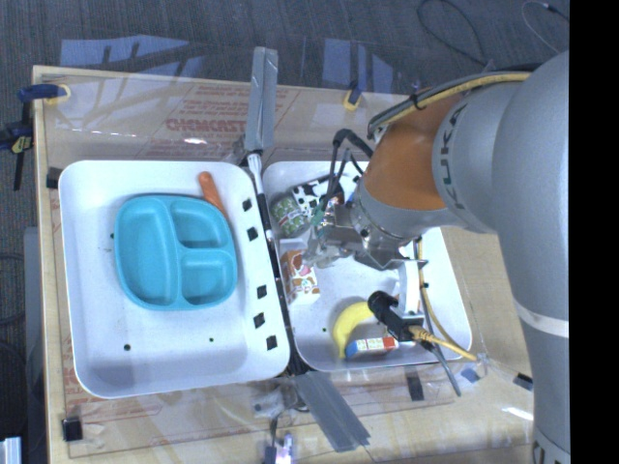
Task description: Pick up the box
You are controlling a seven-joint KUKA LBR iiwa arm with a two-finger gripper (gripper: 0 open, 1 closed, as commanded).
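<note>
While the grey arm point(484, 153) leans over the right bin point(455, 303), its gripper point(324, 245) hangs just above the small box point(303, 276) lying by that bin's left wall; the grip's state cannot be told. A banana point(350, 323) lies nearer the bin's front.

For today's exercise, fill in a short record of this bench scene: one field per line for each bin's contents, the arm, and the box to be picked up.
left bin: blue divided plate, orange carrot-like item at its upper right edge
right bin: box, yellow banana, small red and blue item, green can, black and white item
arm: reaches in from the right, over the right bin
gripper: just above the box
box status: lying on the bin floor by the divider, not lifted
</note>
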